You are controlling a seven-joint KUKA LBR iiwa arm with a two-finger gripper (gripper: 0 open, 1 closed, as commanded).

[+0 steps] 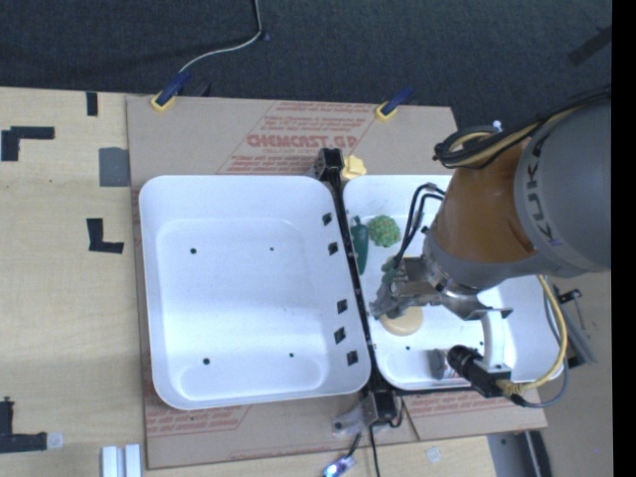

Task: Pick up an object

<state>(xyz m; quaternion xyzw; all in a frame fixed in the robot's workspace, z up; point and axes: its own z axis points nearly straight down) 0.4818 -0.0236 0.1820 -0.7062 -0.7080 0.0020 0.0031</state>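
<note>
Gripper (397, 296) first: it hangs low inside the right bin (527, 351), just beside the wall that this bin shares with the left one. From where I stand its metal parts are a dark cluster, and I cannot tell how it is set or whether anything is in it.

Going from large to small. The grey arm (556, 197) with its orange band comes in from 3 o'clock and covers much of the right bin. The left bin (238, 286) lies at 9 o'clock from the gripper, beyond the dividing wall. Both bins sit on a brown cardboard sheet (298, 137).

Then the small things, all in the right bin. A pale round disc (404, 321) lies touching or just under the gripper, at about 5 o'clock from it; it is round, so it has no long axis to align with. A green bushy object (383, 231) lies near, at about 12 o'clock from the gripper, and a thin dark green piece (359, 251) stands just beside the dividing wall at about 11 o'clock, its long axis running from 12 to 6.

I judge the disc to be the nearest candidate, so the coming move turns on that short offset toward 5 o'clock.
</note>
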